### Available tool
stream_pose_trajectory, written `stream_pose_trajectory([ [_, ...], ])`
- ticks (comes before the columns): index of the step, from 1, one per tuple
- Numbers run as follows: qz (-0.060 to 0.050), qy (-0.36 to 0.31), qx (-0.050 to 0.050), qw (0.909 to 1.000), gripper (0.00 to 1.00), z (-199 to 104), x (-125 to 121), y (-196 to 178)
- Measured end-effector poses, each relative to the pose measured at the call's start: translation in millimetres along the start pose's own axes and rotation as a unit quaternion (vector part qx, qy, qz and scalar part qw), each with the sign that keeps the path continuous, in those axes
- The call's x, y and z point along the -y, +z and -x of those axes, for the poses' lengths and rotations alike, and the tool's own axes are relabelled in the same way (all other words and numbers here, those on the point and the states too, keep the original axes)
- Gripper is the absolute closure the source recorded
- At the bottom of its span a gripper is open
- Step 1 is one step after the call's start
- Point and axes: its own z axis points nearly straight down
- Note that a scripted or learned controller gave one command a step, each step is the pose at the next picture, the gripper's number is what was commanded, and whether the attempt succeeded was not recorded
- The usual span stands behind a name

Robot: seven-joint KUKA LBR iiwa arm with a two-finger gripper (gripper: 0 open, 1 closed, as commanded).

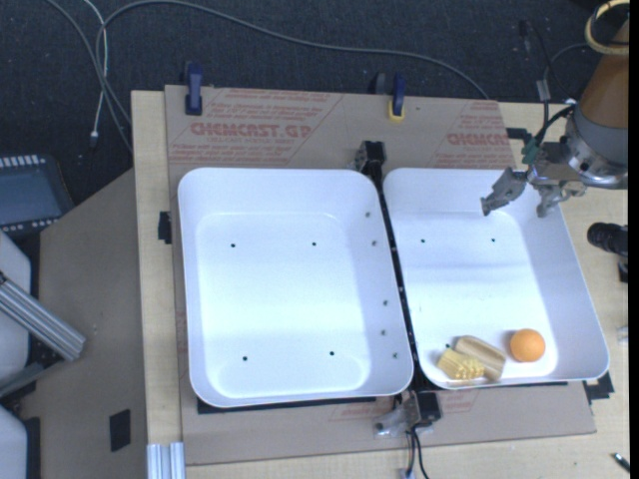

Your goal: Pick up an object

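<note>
The orange ball (527, 345) lies at the near edge of the right bin (479, 267), beside a yellow corn piece (461, 366). The gripper (522, 197) hangs open and empty, well apart; it should descend centred over one object.

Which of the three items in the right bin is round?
The orange ball, rightmost of the three; the tan piece and yellow corn-like piece are elongated.
</note>
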Motion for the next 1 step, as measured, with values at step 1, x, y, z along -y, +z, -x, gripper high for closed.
stream_pose_trajectory([
  [1,-0.001,-0.006,-0.002,1.0000,0.00,-136.3,38.0,20.8],
])
